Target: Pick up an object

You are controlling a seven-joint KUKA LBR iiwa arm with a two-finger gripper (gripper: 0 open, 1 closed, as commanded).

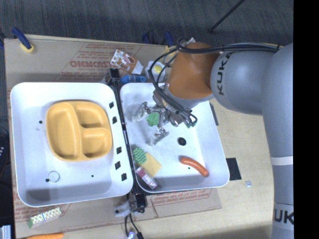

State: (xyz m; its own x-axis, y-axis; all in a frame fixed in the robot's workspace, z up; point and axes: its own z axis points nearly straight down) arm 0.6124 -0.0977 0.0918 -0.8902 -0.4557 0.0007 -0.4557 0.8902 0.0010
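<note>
Several objects are seen in the right bin (215,148) in the camera view: a green piece (151,118) just beside the gripper (160,126), an orange sausage (194,166) near the front edge. The gripper's state cannot be told. A straight descent onto one object is advised.
</note>
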